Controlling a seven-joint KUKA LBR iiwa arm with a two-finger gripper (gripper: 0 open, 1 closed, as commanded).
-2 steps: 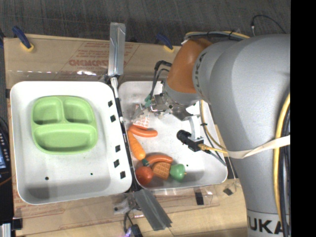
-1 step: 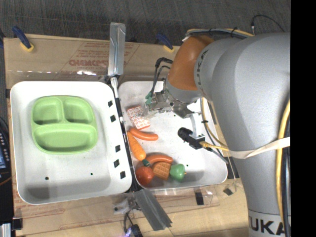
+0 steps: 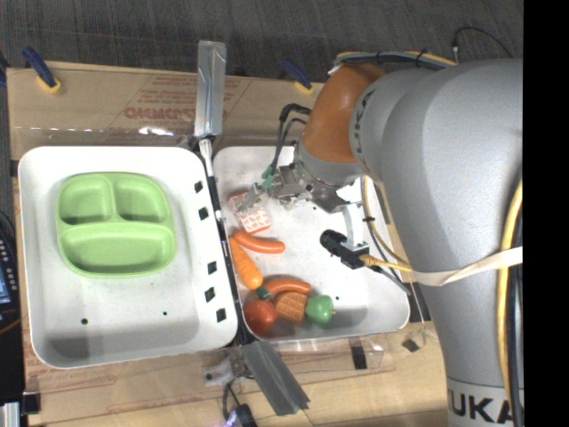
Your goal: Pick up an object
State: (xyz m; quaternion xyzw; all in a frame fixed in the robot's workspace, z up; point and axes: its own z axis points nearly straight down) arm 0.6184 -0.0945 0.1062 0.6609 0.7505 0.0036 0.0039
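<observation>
- The claw [image 3: 283,183] sits low in the far part of the right bin [image 3: 391,302], hanging from the grey arm [image 3: 444,167] with its orange band [image 3: 333,118]; whether it is wide or narrow cannot be told from this angle.
- Just left of and a little nearer than the claw lies a small pinkish waffle-like block [image 3: 250,212], close to the claw's tip; contact cannot be judged.
- Nearer again lies an orange-red sausage [image 3: 259,244], stretched left to right.
- An orange carrot [image 3: 245,268] lies beside the bin's left wall, just near of the sausage.
- In the near-left corner of the right bin a cluster sits together: a red tomato [image 3: 260,315], a brown-orange bread-like piece [image 3: 290,306], a curved orange-red piece [image 3: 286,285] above them, and a green round piece [image 3: 320,309] to the right.
- A black cable fitting [image 3: 342,248] hangs over the bin's middle right.
- The left bin [image 3: 36,265] holds a green divided tray [image 3: 114,223], in its far half.
</observation>
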